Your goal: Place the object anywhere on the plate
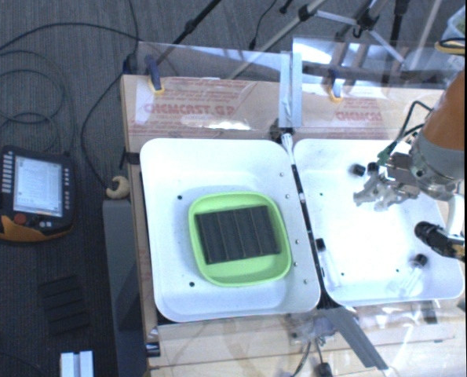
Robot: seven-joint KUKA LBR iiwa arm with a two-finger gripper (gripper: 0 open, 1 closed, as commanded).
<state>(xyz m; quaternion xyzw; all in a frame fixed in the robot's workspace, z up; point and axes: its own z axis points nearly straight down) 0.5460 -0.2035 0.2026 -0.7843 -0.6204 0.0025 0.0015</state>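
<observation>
A green plate [204, 269] with rounded corners sits in the middle of the left bin [166, 210]. A dark grey ridged rectangular object [238, 235] lies flat on the plate and covers most of its inside. My gripper [377, 192] hangs over the right bin [335, 242], in its far right part, well away from the plate. Nothing can be seen between its fingers. A small clear item [410, 277] lies near the right bin's front right corner.
The wall between the two bins [304, 218] stands between the gripper and the plate. A black part of the arm [435, 238] sticks out at the right edge. A clear shield [217, 104] stands behind the bins. A teach pendant [31, 193] lies on the floor at left.
</observation>
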